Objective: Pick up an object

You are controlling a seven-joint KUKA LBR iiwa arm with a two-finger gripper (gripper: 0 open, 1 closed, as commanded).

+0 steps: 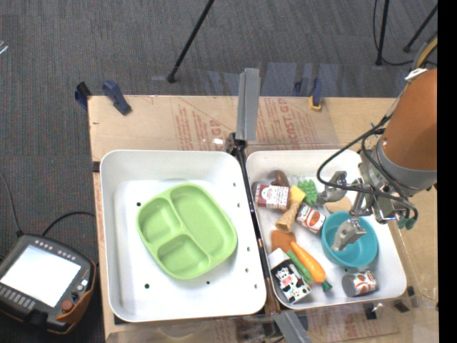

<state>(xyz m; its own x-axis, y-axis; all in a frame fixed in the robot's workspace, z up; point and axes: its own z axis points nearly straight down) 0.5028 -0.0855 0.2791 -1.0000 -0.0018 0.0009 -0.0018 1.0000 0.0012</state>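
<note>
Overhead, hung above the round teal plastic bowl (350, 246) in the right white bin (397, 263): grey two-finger gripper (348, 236), grip impossible to judge. Just left, orange plastic carrot (307, 261); in the left white bin (114, 191), green sectioned plate (187, 230).

2 bins sit side by side on the tabletop (164, 123). The left bin (114, 249) holds a 3-compartment plate (187, 230). The right bin (389, 281) holds a bowl (360, 252), a carrot (307, 261) left of it, and a can (359, 283) in front of it.
</note>
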